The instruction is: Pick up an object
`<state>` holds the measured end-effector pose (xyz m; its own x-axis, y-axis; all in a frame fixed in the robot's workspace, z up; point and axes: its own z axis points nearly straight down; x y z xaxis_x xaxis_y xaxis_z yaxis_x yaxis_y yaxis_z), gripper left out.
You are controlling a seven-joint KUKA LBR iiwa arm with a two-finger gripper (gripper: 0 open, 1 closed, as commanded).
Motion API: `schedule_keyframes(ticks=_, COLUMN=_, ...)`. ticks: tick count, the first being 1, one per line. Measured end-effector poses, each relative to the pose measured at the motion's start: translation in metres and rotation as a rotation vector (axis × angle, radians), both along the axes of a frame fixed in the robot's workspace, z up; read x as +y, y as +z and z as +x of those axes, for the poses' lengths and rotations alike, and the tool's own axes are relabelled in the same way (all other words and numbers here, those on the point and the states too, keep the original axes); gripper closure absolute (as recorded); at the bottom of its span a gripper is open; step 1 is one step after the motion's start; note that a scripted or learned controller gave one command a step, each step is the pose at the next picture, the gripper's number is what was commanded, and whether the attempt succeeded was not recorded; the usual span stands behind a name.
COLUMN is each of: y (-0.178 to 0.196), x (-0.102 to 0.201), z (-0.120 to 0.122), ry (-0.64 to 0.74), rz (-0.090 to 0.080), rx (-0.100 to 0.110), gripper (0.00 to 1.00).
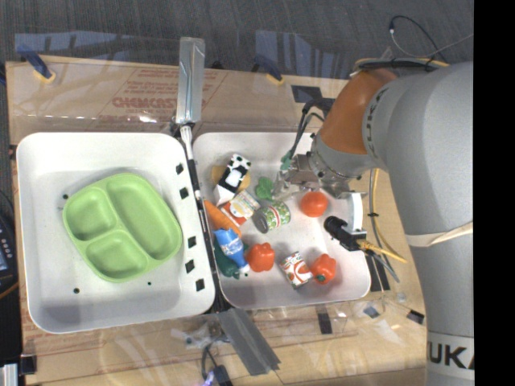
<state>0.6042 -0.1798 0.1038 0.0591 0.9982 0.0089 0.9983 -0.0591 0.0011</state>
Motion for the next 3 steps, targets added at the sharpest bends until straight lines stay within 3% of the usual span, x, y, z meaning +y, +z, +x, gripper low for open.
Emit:
schedule_keyframes(ticks=1, y=0.128, x=0.064, z=0.053, ry=0.077, rz=-0.009, rx=0.001, gripper=1.0)
schedule_keyframes(ticks=2, y=0.126, x=0.063, z=0.052, ry=0.076, rz=-0.009, rx=0.005, gripper=0.0)
schedule_keyframes(ticks=3, y=-0.014, x=0.09, z=0.052, ry=0.086, rz=-0.008, rx=0.006, gripper=0.0)
